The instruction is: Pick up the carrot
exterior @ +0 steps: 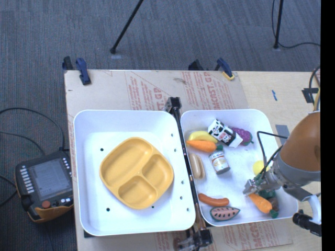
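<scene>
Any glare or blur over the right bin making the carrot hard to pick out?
Camera view: lighting is even and soft, with no strong glare on the white right bin. The carrot by the gripper looks slightly soft, partly crowded by the arm and its faint shadow. The yellow plate is sharp.

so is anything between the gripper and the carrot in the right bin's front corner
Nothing visible stands between them. The gripper hangs just above the carrot, at its left end. A yellow toy fruit lies close behind the gripper, and a watermelon slice lies to the carrot's left, both off the path.
</scene>
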Motion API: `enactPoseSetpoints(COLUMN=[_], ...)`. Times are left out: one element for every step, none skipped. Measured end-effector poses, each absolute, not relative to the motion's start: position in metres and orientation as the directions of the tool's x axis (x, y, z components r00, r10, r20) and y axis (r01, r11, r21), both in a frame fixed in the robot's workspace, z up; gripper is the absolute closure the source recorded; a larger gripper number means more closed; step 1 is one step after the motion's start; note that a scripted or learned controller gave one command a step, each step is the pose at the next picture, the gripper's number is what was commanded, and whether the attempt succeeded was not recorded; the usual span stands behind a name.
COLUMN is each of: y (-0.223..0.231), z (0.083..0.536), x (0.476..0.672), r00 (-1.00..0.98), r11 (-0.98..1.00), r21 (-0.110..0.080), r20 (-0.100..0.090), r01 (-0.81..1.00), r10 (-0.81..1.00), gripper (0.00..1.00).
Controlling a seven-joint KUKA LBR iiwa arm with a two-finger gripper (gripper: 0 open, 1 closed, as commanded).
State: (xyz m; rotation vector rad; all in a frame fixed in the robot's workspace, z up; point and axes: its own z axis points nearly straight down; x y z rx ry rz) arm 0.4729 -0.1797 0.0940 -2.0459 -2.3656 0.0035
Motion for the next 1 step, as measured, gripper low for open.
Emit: enactPoseSetpoints(y=[-0.1234], z=[0.1656], x=[0.4985], r00=[0.006], r11=[-0.006], r21=[-0.003], r20=[0.004], r01=[1.0], r10=[1.0], gripper=[1.0])
